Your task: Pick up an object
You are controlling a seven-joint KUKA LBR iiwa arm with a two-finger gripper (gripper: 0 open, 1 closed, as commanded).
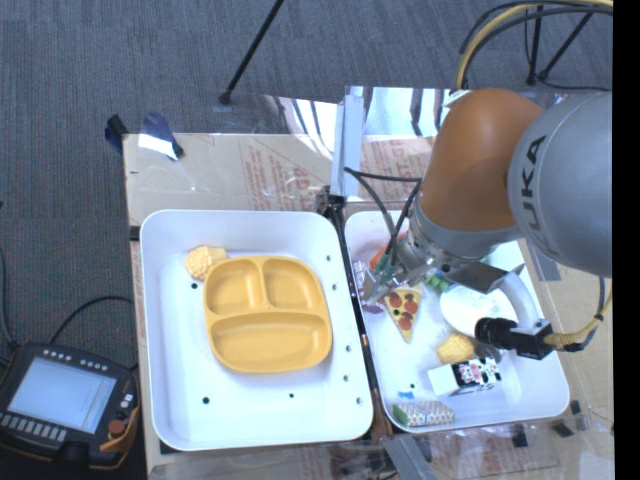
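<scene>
Carpet (150, 38), grey, surrounds a cardboard-topped bench (250, 168) bearing two white bins. Left bin (170, 388) holds a yellow divided plate (268, 313). Gripper (385, 280) hangs over the right bin (540, 393), claw state indeterminable, beside a pizza-slice toy (403, 311).

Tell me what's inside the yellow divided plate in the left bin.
The yellow divided plate shows three bare compartments. A small yellow object lies outside its upper-left rim. Whatever is under the plate is covered.

Grey carpet (150, 48) covers the floor, well up and left of the pincer (378, 280). A black tripod leg (255, 43) crosses it. The cardboard-topped desk (250, 173) lies beneath; a handheld screen (60, 398) sits far lower-left.
</scene>
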